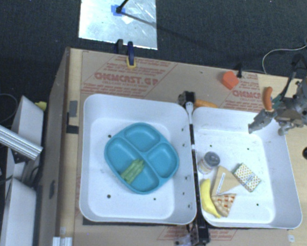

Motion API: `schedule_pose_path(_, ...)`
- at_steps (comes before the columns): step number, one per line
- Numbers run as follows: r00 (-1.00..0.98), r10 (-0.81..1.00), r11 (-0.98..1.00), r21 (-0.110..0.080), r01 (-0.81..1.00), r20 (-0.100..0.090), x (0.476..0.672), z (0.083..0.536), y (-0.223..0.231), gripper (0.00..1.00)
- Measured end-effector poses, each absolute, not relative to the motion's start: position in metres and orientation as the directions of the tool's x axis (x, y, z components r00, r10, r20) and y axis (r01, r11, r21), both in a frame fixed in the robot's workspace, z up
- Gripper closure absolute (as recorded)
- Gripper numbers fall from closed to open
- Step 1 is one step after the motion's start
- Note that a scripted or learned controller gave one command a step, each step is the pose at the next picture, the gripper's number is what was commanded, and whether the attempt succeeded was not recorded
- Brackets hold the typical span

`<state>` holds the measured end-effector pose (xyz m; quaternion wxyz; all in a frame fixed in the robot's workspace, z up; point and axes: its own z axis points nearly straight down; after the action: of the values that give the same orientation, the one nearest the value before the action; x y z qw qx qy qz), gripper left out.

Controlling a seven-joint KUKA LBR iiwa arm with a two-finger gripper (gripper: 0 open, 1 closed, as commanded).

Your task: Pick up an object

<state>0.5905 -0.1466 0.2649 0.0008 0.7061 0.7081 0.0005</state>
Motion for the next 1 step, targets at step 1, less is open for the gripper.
schedule_pose_path(1, -0.001, 1.000, 0.001, -0.002, 1.000, 0.000, 0.5682, 0.1479, -0.1267, 0.00)
